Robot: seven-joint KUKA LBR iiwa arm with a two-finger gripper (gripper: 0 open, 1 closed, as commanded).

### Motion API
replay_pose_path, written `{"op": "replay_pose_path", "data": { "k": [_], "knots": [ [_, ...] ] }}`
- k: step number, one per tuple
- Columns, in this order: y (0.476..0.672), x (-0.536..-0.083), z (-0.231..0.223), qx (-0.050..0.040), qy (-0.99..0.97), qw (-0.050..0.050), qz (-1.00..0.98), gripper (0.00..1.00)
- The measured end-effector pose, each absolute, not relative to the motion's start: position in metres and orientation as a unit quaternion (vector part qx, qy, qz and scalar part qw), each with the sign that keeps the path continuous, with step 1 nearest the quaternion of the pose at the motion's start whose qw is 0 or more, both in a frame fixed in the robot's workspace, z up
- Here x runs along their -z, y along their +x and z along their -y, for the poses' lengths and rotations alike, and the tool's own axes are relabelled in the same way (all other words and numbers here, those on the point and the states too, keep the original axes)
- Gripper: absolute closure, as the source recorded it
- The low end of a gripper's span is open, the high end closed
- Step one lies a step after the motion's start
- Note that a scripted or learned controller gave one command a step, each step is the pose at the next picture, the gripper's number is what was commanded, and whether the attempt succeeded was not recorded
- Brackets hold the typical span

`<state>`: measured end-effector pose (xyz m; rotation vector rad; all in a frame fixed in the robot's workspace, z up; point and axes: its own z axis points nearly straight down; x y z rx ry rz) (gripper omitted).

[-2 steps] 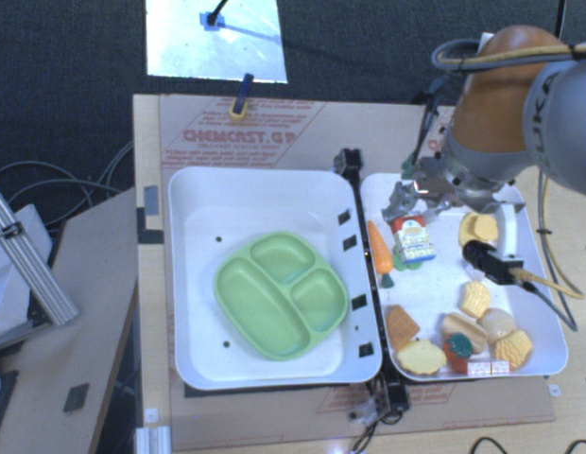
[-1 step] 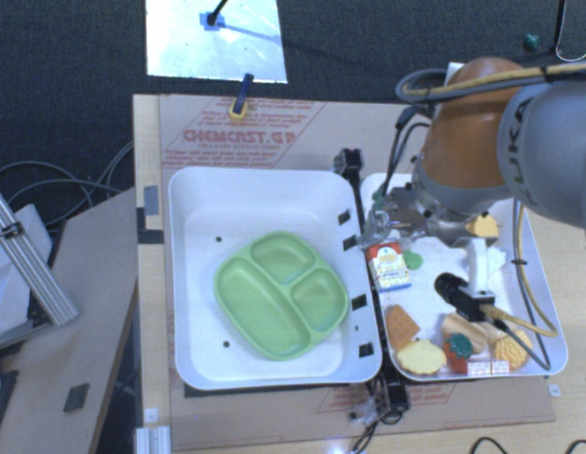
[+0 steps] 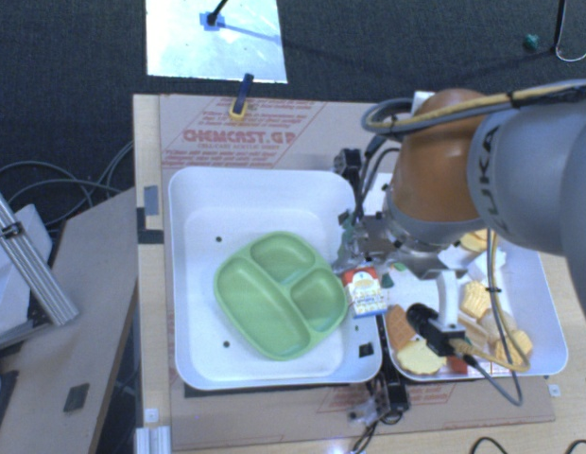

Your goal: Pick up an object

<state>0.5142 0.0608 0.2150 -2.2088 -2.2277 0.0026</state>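
Dark carpet surrounded the worktop (image 3: 151, 253), which carried two white bins side by side. At centre frame, the left bin (image 3: 194, 253) held a green divided plate (image 3: 279, 294). The gripper (image 3: 361, 270) hung over the seam between the bins, its state impossible to tell. Just below it lay a small red-and-white carton (image 3: 366, 289); toy bread slices (image 3: 413, 348) and yellow pieces (image 3: 477, 301) crowded the right bin (image 3: 548, 339) beneath the arm.

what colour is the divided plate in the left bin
Light green divided plate, clearest in the camera view.
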Motion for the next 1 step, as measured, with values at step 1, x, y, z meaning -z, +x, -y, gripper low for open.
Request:
{"op": "replay_pose_path", "data": {
  "k": [1],
  "knots": [
    [0.5022,-0.2174,-0.0996,0.0001,-0.704,0.001,0.71,1.0]
  ]
}}
